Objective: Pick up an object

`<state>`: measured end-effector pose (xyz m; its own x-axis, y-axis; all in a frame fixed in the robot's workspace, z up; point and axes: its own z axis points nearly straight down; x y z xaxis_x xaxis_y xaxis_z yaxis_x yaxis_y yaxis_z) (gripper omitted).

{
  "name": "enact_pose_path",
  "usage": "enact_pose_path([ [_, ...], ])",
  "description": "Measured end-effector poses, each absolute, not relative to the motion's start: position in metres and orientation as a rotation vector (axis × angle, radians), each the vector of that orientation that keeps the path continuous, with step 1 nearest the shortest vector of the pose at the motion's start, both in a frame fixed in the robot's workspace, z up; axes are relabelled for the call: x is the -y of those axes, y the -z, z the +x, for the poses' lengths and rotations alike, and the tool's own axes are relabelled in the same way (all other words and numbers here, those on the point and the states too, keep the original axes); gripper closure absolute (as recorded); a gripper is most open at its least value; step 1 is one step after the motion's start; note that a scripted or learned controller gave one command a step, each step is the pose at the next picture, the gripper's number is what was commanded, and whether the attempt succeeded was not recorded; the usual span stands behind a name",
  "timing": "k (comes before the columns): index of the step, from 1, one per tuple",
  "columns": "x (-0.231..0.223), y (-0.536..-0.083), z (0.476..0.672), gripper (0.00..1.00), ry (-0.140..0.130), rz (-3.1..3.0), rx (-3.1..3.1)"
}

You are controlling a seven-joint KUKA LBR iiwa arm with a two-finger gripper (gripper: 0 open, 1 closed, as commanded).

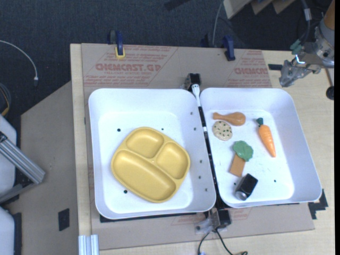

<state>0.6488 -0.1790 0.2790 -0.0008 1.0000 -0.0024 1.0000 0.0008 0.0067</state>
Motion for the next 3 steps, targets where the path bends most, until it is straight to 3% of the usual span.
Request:
enact_pose_path([
  [3,0.028,-0.251,0.58,1.0,0.001,2.219,-2.229],
])
